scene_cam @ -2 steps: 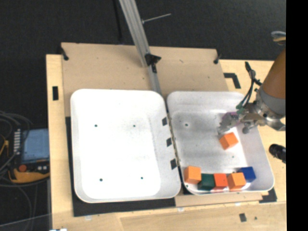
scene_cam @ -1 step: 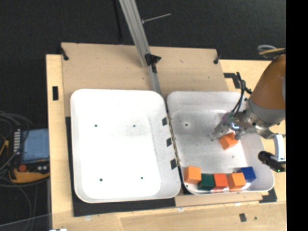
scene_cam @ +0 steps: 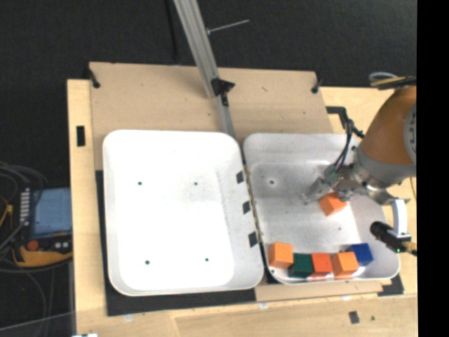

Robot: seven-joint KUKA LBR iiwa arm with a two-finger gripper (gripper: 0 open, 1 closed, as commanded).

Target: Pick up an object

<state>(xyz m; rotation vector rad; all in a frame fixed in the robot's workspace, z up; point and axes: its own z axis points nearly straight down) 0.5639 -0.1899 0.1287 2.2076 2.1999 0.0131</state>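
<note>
The gripper (scene_cam: 330, 192) sits low in the right bin (scene_cam: 280, 153), directly over an orange block (scene_cam: 333, 204) that lies apart from the others. The block appears to sit between or just under the fingers, but the view is too coarse to tell whether they are clamped on it or spread, so a grasp cannot be confirmed. Five more blocks line the bin's near wall: orange (scene_cam: 282, 253), green (scene_cam: 302, 264), two orange (scene_cam: 322, 262) (scene_cam: 345, 262), blue (scene_cam: 360, 253). Judging by this, the approach is done; closing and lifting seem to remain.
</note>
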